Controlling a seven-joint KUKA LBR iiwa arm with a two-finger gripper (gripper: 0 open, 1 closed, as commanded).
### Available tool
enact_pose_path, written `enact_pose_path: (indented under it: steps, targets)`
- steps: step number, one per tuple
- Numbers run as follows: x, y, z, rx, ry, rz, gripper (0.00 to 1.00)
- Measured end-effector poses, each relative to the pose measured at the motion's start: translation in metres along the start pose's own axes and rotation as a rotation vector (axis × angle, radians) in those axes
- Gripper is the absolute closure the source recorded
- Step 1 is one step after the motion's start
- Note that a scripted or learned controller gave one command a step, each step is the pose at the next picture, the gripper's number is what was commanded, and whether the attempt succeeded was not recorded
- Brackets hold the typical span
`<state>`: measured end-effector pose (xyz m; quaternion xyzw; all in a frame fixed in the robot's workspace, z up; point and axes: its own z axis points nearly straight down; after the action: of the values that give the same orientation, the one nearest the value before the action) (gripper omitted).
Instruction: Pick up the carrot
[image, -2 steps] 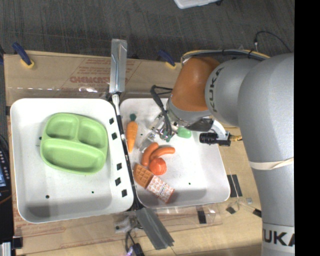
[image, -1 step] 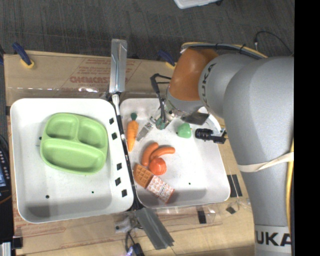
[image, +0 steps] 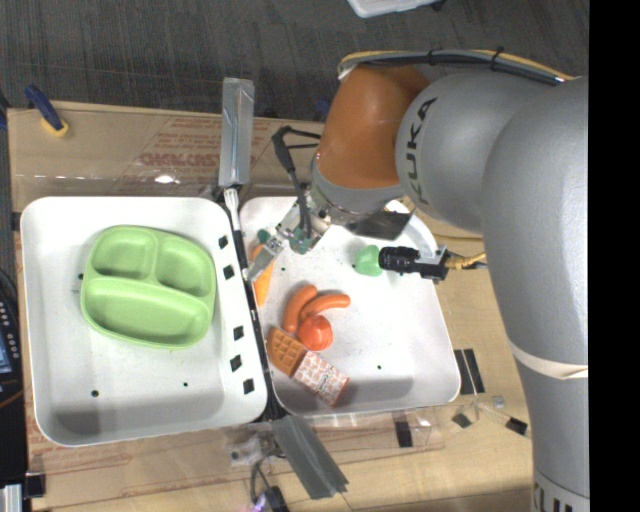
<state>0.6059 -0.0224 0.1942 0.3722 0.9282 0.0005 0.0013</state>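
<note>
The carrot (image: 262, 285) is a small orange piece lying against the left wall of the right bin (image: 420, 340), next to the divider between the bins. My gripper (image: 285, 240) hangs low over the bin's upper left corner, just above and to the right of the carrot's upper end. The arm's wrist and orange band loom over it and hide part of that corner. Nothing is visibly held.
An orange sausage pair (image: 315, 300), a red tomato (image: 316, 331), a waffle (image: 285, 350) and a speckled pink bar (image: 322, 378) crowd the bin's middle near the carrot. A green piece (image: 368, 260) lies farther right. The left bin (image: 50, 380) holds a green divided plate (image: 150, 285).
</note>
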Motion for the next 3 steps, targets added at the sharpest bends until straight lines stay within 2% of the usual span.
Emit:
enact_pose_path:
  steps: [1, 2, 3]
  targets:
    - [-0.058, -0.078, 0.073, 0.005, 0.004, -0.079, 0.00]
    - [0.022, -0.020, 0.002, 0.000, 0.000, -0.458, 0.00]
    - [-0.035, -0.051, 0.002, 0.002, 0.001, 0.100, 0.00]
